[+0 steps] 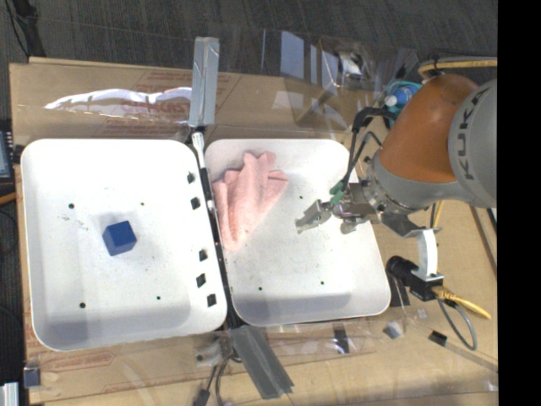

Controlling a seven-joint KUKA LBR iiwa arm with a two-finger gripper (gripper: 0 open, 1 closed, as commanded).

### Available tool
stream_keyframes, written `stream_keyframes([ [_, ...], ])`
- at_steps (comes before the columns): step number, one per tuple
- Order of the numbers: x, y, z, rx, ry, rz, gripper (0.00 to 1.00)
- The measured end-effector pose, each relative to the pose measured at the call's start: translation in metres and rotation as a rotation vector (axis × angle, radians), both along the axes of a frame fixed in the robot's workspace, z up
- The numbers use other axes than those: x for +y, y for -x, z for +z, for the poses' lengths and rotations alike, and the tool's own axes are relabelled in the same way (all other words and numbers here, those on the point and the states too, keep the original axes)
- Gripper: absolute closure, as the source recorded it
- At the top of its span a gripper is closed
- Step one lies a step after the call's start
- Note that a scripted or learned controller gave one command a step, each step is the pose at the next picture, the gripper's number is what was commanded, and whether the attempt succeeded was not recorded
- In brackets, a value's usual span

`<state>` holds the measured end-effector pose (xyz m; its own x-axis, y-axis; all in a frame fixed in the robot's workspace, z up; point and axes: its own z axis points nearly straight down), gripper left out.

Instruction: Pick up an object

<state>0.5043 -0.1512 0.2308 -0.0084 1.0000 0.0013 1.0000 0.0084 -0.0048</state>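
A crumpled pink cloth (245,193) lies in the right bin (287,299), against its left wall near the back. In the left bin (51,311) a small blue cube (119,237) rests left of centre. My gripper (328,220) hovers over the right half of the right bin, to the right of the cloth and apart from it. Its fingers (308,216) are open with nothing between them. The grey arm with its orange band (427,138) comes in from the right.
A metal divider (205,227) with black clips runs between the two bins. Loose cables and a black connector (414,279) lie on the bench right of the right bin. Clear plastic sheeting (118,101) lies behind the bins.
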Motion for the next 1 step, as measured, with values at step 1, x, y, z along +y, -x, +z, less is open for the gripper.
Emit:
stream_keyframes([
  [1, 0.0140, -0.0801, -0.0369, 0.000, 0.002, -0.096, 0.00],
])
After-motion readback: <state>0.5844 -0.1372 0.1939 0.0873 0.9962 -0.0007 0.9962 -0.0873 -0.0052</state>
